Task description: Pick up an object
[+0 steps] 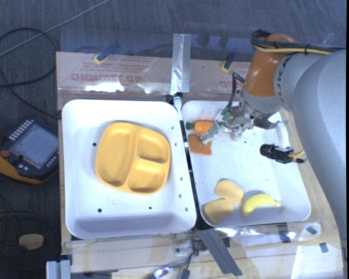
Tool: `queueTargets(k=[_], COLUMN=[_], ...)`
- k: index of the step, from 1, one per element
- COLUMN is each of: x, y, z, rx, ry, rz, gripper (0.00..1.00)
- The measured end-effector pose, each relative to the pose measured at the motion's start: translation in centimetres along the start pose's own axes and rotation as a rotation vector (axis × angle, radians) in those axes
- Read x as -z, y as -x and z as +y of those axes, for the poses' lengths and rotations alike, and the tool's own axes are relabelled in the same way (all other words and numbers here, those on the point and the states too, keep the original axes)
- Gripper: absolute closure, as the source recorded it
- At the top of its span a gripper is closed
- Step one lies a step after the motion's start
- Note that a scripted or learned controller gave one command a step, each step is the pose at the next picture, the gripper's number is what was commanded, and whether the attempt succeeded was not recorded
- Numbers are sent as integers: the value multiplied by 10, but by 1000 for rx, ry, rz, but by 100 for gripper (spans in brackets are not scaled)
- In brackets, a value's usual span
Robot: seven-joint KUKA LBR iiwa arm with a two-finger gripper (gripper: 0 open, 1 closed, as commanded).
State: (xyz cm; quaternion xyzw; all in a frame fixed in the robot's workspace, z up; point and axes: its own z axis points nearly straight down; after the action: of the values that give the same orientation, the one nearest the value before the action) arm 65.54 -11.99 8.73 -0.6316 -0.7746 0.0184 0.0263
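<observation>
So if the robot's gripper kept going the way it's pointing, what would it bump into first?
Most likely the orange toy carrot. The gripper points leftward across the right bin, with its tip beside the carrot. Height is hard to judge from above, so it might pass just over it.

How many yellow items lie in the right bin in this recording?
3, all near its front edge: a pale lump, another lump just in front of it, and a banana to their right. The arm may hide more.

Glossy white plastic bins (75,173), a smooth matt yellow plastic tray (132,157).
</observation>
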Motion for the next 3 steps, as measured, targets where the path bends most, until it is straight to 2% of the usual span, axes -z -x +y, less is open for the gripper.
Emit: queueTargets(k=[2,3], x=[0,-1], y=[-1,-1], z=[-1,-1], rx=[55,40], ry=[-4,-3], rz=[-9,-7], gripper=[0,0])
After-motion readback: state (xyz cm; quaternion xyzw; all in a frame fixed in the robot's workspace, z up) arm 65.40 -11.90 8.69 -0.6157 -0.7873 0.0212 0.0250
